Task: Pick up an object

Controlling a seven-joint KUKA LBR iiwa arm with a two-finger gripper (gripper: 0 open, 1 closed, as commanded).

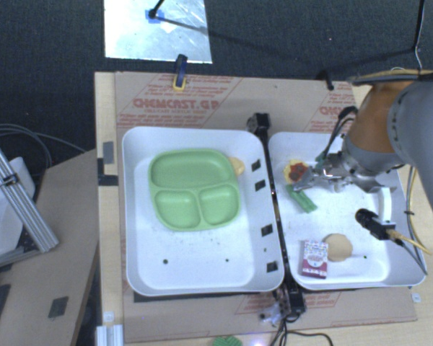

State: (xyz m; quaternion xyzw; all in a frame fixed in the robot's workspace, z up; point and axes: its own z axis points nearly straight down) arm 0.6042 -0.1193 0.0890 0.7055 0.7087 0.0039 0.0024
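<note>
White on white, we see two shallow bins side by side, and nearest us in the right bin (361, 274) a small red-and-white box (314, 257) lies at the near left corner, touching a round tan piece (338, 246) just to its right. Farther in, a green stick (303, 200) lies slanted on the bin floor near the left wall. The gripper (308, 182) hangs just over the stick's far end, reaching in from the grey arm (400, 132) on the right. We cannot tell whether the claw is released or clenched, and we see nothing clearly grasped in it. Just beyond it sits a small red and yellow thing (297, 170). In the left bin (202, 269) a green divided tray (195, 188) lies in the far half, with a pale yellow item (237, 166) touching its far right corner. Beyond both bins lies a brown sheet with red print (202, 99), then a yellow and blue clamp (180, 74), and farthest off a shiny silver square (157, 20).
</note>
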